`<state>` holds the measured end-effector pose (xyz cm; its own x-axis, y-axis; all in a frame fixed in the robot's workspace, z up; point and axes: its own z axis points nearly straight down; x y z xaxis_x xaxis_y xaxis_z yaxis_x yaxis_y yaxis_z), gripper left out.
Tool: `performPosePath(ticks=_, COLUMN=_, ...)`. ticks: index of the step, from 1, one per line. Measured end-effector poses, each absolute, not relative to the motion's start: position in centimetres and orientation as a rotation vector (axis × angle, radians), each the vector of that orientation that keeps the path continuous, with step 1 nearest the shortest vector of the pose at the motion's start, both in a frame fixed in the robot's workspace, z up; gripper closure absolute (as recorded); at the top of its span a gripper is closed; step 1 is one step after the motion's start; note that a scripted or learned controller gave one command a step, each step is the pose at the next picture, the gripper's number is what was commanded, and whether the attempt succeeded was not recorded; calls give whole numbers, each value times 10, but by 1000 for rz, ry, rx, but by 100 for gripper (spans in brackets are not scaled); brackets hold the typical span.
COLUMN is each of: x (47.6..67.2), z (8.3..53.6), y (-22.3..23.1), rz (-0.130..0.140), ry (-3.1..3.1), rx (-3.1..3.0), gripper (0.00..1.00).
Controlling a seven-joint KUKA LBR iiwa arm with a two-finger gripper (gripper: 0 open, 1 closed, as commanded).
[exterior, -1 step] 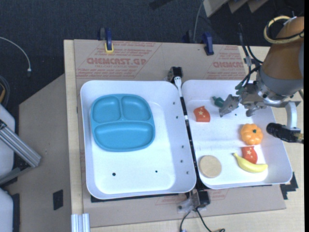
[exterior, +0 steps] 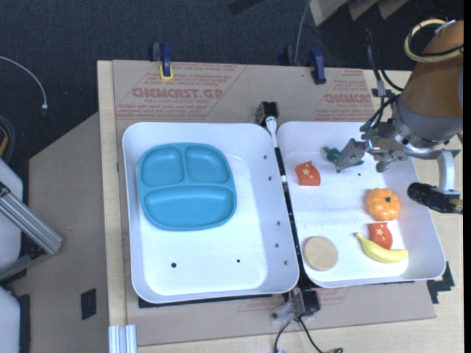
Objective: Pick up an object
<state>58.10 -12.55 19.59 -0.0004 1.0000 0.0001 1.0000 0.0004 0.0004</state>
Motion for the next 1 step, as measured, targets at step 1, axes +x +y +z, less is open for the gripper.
performPosePath(ticks=1, x=572, z=150, y=-127, rz=-3, ry=2223, rx=2224, gripper=0)
